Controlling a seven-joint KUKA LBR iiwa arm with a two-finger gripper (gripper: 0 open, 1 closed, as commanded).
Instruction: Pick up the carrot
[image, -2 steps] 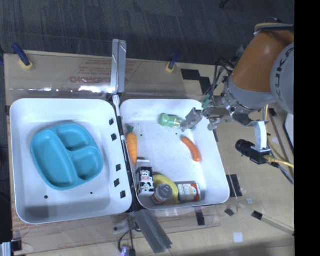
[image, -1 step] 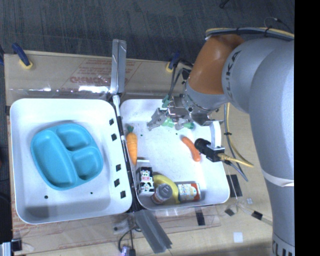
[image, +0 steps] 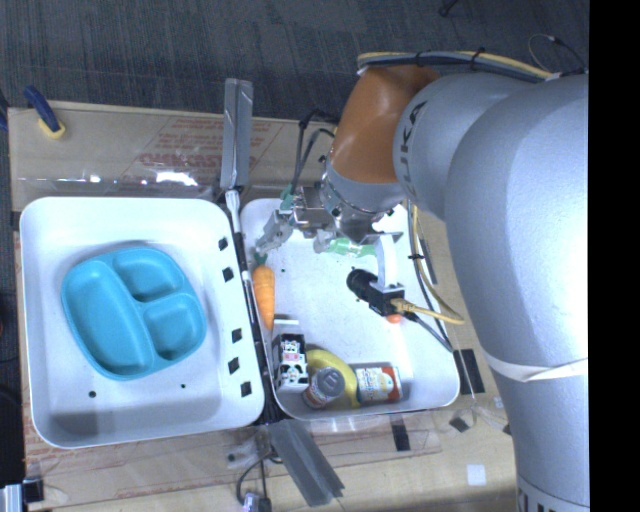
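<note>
The orange carrot (image: 263, 293) lies in the right bin (image: 432, 372), lengthwise against its left wall, tip pointing toward the front. My gripper (image: 296, 238) hangs over the bin's back left corner, just above and behind the carrot's thick end. It is open with nothing between its fingers. One finger (image: 270, 237) points down toward the carrot top but stands apart from it. The grey arm with its orange band covers the right side of the bin.
A small white box (image: 290, 362), a yellow item (image: 337, 366), a round can (image: 325, 386) and a red-labelled container (image: 378, 383) crowd the right bin's front edge. A green item (image: 345, 245) sits under the wrist. A blue divided plate (image: 134, 309) lies in the left bin (image: 60, 415).
</note>
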